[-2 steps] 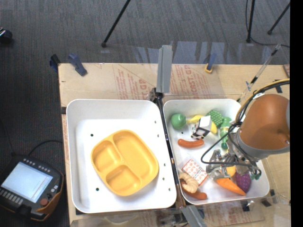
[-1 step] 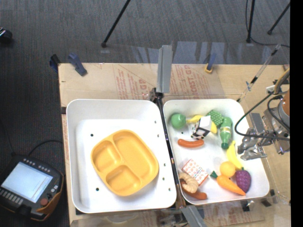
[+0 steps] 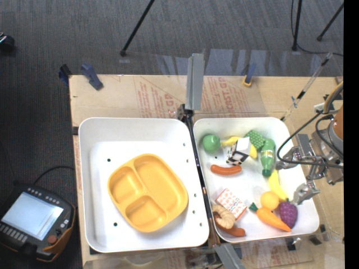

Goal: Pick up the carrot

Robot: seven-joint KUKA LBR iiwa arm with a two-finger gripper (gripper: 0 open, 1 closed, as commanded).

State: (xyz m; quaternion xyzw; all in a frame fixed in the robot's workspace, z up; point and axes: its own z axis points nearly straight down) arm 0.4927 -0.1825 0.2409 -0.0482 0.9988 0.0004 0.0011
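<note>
The carrot (image 3: 273, 218) lies at about 5 o'clock in the right bin (image 3: 291, 228), tilted, its green end toward the bin's middle and its tip toward the front corner. Purple grapes (image 3: 288, 212) touch it on the right, and a lemon (image 3: 270, 200) sits just behind it. At the bin's 7 o'clock, a pastry (image 3: 224, 217) rests on a second, smaller carrot-like piece, with a small box (image 3: 231, 203) just behind them.

The left bin (image 3: 92, 150) holds a yellow tray (image 3: 147, 191) with three compartments, lying near its middle.

The gripper (image 3: 305, 172) hangs at 3 o'clock over the right bin's rim, well apart from the carrot; its fingers stand apart with nothing between them. One finger (image 3: 305, 194) reaches down near the grapes.

Farther back, a banana (image 3: 275, 184) lies along the right side, and a sausage (image 3: 226, 170) lies near the bin's middle. Behind these, at 12 o'clock, sit a green ball (image 3: 211, 143), a black-and-white carton (image 3: 240, 151), a green bottle (image 3: 267, 157) and a knobbly green piece (image 3: 256, 138), crowded together.

The bench (image 3: 129, 97) stretches behind both bins, with a grey post (image 3: 195, 83) at 12 o'clock between them. A pendant (image 3: 35, 220) lies on the floor at 8 o'clock.
</note>
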